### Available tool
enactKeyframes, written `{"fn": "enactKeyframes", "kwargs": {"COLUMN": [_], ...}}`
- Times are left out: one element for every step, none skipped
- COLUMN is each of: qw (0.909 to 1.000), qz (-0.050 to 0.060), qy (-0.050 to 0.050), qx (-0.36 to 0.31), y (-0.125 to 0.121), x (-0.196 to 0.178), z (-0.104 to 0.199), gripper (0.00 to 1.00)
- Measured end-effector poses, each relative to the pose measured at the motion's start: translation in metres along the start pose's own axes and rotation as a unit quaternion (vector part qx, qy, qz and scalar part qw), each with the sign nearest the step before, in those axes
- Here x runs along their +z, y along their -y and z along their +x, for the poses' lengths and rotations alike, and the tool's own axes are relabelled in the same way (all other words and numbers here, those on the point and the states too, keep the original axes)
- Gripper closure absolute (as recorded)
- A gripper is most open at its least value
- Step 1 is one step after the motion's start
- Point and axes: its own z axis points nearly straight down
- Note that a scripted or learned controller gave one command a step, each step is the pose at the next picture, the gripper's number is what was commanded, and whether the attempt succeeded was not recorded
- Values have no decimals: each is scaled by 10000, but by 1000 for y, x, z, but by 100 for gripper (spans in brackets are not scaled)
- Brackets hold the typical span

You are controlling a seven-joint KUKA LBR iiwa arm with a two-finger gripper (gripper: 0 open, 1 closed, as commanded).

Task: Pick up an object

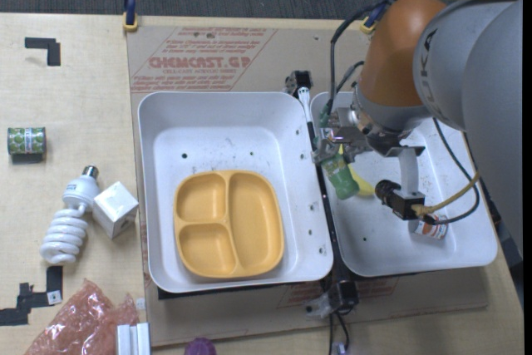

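One grey arm (pixel 474 54) with one orange band reaches in over the desk (pixel 66 96), and its pincer (pixel 339 152) hangs low at the inner edge of the right bin, beside the wall shared by the two bins. Whether the pincer stands apart or together cannot be told; the wrist and cables hide it.

Two white bins sit side by side. The left bin (pixel 166 137) lies across that shared wall from the pincer and holds one yellow plate (pixel 229 222) with three compartments, well apart from the pincer. The right bin (pixel 457 249) lies under the pincer.

One green object (pixel 342 179) sits in the right bin directly beneath the pincer, with a yellow piece just beside it; whether the pincer touches it is unclear. One small can-like object (pixel 431 227) rests in the same bin, further from the shared wall than the pincer.

Well apart from the pincer, beyond the left bin, the desk carries one red mesh bag (pixel 79 320), one spiral bulb (pixel 68 224), one white cube (pixel 115 208) just beside the bulb, and one small green can (pixel 26 142).
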Motion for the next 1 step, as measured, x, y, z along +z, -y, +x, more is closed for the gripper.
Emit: {"fn": "enactKeyframes", "kwargs": {"qw": [10000], "qz": [0], "qy": [1], "qx": [1], "y": [-14], "x": [-19], "z": [40], "gripper": [100]}}
